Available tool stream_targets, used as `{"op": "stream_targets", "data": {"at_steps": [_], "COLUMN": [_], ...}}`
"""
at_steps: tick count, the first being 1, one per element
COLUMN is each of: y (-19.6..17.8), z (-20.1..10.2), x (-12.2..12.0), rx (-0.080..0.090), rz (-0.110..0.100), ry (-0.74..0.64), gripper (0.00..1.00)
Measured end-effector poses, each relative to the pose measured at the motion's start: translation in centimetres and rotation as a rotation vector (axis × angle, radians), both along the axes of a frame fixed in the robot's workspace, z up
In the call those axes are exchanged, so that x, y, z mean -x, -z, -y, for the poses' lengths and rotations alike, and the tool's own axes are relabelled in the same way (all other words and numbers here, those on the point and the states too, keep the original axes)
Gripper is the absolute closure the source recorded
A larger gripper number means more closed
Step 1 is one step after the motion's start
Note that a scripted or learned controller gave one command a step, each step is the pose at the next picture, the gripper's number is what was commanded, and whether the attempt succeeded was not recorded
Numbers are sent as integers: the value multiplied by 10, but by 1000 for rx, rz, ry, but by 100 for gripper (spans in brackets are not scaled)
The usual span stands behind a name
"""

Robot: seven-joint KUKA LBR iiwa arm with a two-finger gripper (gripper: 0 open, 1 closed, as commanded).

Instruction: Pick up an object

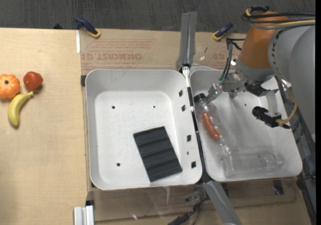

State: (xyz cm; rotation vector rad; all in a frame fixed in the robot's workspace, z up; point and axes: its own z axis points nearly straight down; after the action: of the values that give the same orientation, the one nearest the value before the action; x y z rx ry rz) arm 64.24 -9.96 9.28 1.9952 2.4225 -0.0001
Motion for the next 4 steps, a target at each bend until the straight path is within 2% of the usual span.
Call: {"op": "stream_targets", "data": {"at_steps": [1,2,3,4], "y": [1,-39,1,1], "z": [47,85,20,27], "x": [54,135,156,74], "rx": [-1,-1,1,-1], "rz": [-3,-3,-3,-3], "ry": [7,97,-57,-91], "gripper": [0,0,0,0]}}
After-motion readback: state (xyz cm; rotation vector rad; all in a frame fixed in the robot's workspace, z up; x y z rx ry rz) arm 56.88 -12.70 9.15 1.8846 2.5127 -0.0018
